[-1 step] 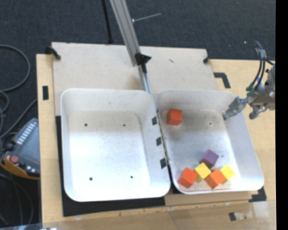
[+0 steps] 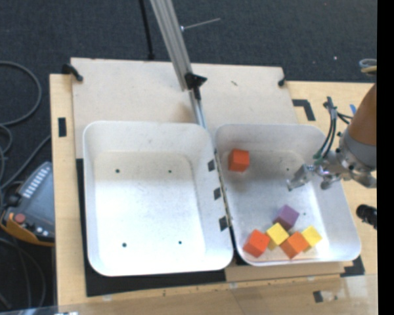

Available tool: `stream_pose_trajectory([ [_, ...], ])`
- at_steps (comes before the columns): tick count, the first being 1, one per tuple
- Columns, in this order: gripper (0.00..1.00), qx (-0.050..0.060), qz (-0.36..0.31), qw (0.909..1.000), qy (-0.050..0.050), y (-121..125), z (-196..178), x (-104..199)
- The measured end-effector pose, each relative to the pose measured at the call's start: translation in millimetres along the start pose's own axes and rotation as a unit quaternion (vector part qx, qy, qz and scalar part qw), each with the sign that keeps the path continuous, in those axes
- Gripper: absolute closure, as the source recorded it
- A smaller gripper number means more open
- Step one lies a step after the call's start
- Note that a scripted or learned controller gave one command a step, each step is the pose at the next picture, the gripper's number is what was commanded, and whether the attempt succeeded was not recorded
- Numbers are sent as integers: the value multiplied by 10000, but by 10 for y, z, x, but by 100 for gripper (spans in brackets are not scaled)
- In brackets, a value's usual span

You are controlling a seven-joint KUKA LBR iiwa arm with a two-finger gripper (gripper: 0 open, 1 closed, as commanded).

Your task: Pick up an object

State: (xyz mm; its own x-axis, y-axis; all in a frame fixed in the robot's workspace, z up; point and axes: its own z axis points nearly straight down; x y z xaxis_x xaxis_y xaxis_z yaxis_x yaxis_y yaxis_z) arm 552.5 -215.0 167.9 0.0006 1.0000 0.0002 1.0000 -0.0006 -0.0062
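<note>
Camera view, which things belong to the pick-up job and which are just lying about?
Job: gripper; right bin; lone orange block; purple block; two yellow blocks; two orange blocks.
Lying about: left bin; handheld controller; cables; metal pole.

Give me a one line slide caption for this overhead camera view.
The gripper hovers over the right bin, which holds six small blocks, one orange block sitting apart from the rest.

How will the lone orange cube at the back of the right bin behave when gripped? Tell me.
The orange cube looks rigid with flat faces, so it should slide rather than roll. Probably light for its size. Standing apart in the right white bin, it likely won't jostle anything.
</note>
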Motion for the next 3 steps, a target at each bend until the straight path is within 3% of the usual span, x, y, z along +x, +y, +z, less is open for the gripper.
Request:
stream_pose_trajectory([
  [1,0,-52,3,10000,-11,-401,714,307],
  [2,0,-63,6,10000,-14,-670,701,436],
  [3,100,-84,26,10000,-21,-656,594,419],
])
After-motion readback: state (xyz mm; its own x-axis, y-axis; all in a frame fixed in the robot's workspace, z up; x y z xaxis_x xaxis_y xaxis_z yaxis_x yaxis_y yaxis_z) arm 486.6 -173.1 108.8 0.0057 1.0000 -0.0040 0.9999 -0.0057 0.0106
